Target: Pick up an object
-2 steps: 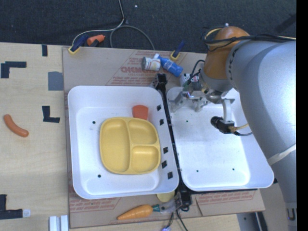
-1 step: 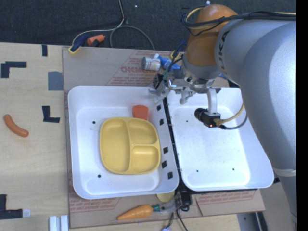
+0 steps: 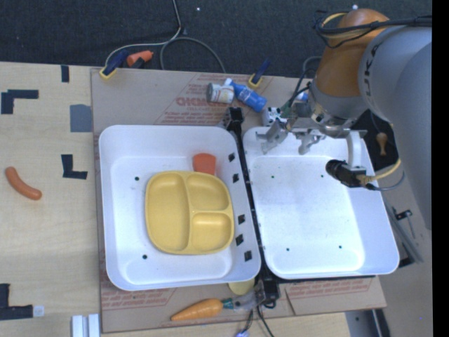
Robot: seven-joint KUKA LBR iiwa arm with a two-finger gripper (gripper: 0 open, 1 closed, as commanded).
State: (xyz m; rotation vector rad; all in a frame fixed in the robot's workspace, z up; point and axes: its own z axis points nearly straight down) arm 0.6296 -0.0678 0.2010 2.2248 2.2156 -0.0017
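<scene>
The grey arm (image 3: 393, 83) leans in over the right bin (image 3: 319, 220), whose floor lies bare and wide. The left bin (image 3: 116, 188) is crowded: a yellow divided plate (image 3: 188, 213) takes most of its floor, an orange cup (image 3: 205, 163) touching the plate's far rim. The tool (image 3: 289, 140) hangs at the right bin's far edge, fingers apart, gripping nothing.

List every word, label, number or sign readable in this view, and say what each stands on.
Red print on the cardboard sheet above the left bin: seen reversed and blurred, not readable.
Label on the small bottle lying on the cardboard: too small to read.
Nothing else bears legible text.
</scene>
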